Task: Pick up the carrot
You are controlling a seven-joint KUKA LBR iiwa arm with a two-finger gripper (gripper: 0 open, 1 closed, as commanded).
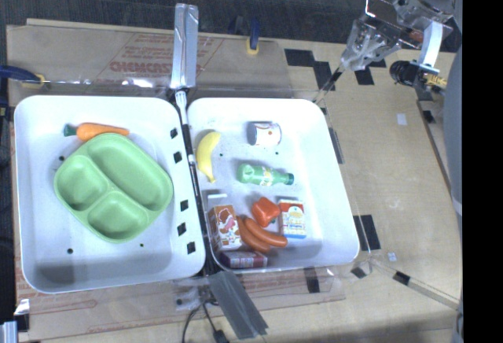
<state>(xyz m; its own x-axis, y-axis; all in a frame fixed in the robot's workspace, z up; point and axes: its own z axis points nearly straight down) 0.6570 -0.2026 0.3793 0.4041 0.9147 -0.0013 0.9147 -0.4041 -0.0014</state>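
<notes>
The carrot (102, 130) is lying in the left bin (39, 255), near its far edge, with its green top pointing left. It is resting just beside the far rim of the green tray (114, 186), a three-part dish that is sitting tilted in the middle of that bin.

The pincer (363, 52) is hanging above the desk (393, 176) beyond the far right corner of the right bin (334, 200), well apart from the carrot. Nothing is sitting between its fingers, but whether they are spread or closed I cannot tell.

The right bin is holding a banana (207, 154) near its left wall, a white cup (264, 133) toward the far side and a green bottle (264, 174) lying on its side in the middle. Nearer the front, a brown carton (225, 227), a sausage (262, 235), a red pepper (266, 210) and a small red box (292, 219) are lying close together.
</notes>
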